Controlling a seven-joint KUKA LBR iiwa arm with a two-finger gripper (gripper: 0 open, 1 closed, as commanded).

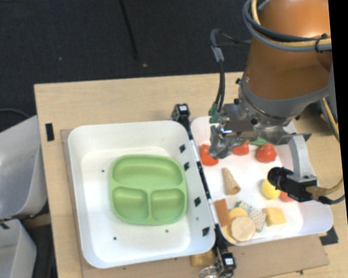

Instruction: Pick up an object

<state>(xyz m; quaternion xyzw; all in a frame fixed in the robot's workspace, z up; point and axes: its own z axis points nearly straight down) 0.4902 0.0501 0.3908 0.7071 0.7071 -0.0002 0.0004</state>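
The right bin (314, 217) holds several toy foods. A red-orange piece (208, 157) lies by its left wall, a second red piece (241, 149) lies beside it, and a red tomato-like piece (265, 153) sits further right. A tan cone (230, 181) lies in the middle and a yellow lemon (268, 189) to its right. My gripper (220, 144) hangs low over the bin's upper left part, just above the red-orange piece, and I see nothing held in it. The arm's orange band (286, 41) rises behind it.
The left bin (98, 245) carries a green divided plate (148, 188). At the right bin's front lie a round tan disc (242, 228), a yellow wedge (276, 216) and an orange block (221, 210). A black fitting (289, 184) with a cable reaches over the lemon.
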